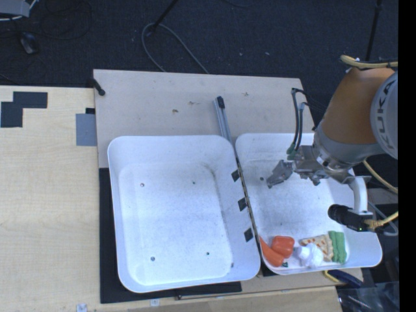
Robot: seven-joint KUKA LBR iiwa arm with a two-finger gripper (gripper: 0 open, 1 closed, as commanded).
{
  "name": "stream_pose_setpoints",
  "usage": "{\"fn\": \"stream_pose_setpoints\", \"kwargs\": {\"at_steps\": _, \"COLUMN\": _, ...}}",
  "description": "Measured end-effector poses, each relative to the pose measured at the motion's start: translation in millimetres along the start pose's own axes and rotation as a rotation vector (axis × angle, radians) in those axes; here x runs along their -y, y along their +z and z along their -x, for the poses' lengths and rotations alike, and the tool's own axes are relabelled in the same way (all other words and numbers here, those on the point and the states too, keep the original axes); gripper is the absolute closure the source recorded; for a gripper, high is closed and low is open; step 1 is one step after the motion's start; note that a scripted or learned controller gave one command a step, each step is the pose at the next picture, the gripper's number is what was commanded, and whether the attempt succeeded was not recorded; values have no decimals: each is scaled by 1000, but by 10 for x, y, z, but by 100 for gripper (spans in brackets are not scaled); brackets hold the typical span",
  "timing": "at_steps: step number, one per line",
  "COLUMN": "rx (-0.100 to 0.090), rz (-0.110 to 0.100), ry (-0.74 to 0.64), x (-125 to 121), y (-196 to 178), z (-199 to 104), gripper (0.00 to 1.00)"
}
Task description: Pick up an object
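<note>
The gripper (281,173) is seen above the middle of the right bin (257,149); nothing is between its fingers, whose state cannot be told. The objects are bunched at the bin's near edge: an orange piece (278,247), a white lump (308,255), a green strip (338,246). The left bin (123,149) lies alongside.

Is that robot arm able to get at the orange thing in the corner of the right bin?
Probably yes. The gripper hangs over the right bin, and the orange object lies uncovered below, though close to the bin's wall.
</note>
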State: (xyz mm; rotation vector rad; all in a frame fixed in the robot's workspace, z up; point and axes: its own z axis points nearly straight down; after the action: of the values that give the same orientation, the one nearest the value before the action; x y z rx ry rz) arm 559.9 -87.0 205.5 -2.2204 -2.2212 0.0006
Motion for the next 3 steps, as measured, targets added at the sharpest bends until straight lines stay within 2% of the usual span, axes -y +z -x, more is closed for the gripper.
{"fn": "stream_pose_setpoints", "kwargs": {"at_steps": 2, "rx": 0, "rz": 0, "ry": 1, "x": 203, "y": -119, "z": -159, "gripper": 0}}
{"fn": "stream_pose_setpoints", "kwargs": {"at_steps": 3, "rx": 0, "rz": 1, "ry": 1, "x": 156, "y": -239, "z": -279, "gripper": 0}}
